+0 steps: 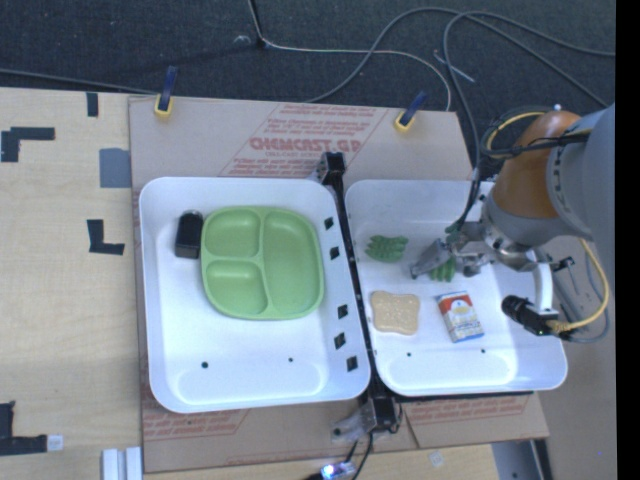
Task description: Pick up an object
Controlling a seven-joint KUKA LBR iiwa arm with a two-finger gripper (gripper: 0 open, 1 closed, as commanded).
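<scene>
In the right bin (470, 368) lie a green leafy toy (385, 246), a tan slice of bread (395, 312) and a small red-and-white box (459, 317). My gripper (432, 264) hangs low over this bin, just right of the green toy and above the box, with its fingers pointing left. The fingers appear slightly apart, but the view is too small to judge. Nothing is seen between them.
The left bin (240, 373) holds a green divided plate (263, 262) and a small black block (188, 235) at its left. A black divider (343, 268) runs between the bins. Cables trail over the dark floor behind, and two clamps hold the cardboard.
</scene>
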